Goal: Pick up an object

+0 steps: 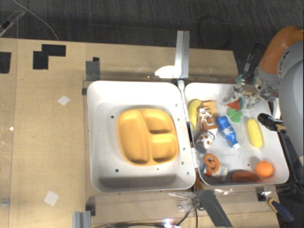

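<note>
My gripper (241, 100) hangs over the far right part of the right bin (247, 155), its fingers spread and nothing between them. Just below it in the view lies a small green toy (233, 114) with a red bit on top. Near that are a blue bottle (228, 131) and a yellow corn cob (255, 132). A banana (193, 110) and a small brown-and-white box (207, 118) lie along the bin's left wall.
The right bin also holds an orange (264, 169), a red sausage (244, 176), a speckled ball (205, 139) and a brown ring-shaped toy (212, 163). In the left bin (95, 141) sits a yellow divided tray (147, 136). A metal post (182, 56) stands behind the bins.
</note>
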Controlling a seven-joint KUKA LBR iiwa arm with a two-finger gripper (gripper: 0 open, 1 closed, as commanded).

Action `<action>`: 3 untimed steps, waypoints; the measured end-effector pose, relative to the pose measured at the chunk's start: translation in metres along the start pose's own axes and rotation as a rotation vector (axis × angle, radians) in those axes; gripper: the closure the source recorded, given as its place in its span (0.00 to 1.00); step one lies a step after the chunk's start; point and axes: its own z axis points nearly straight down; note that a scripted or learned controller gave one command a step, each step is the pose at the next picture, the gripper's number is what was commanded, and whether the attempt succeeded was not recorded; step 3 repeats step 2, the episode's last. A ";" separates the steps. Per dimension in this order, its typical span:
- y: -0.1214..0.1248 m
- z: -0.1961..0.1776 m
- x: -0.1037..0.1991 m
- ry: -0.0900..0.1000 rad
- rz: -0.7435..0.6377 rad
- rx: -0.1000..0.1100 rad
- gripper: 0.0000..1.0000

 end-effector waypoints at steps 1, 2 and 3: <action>0.003 -0.013 -0.001 -0.007 -0.009 -0.015 1.00; -0.009 -0.105 0.077 -0.003 0.190 -0.012 1.00; -0.009 -0.105 0.077 -0.003 0.190 -0.012 1.00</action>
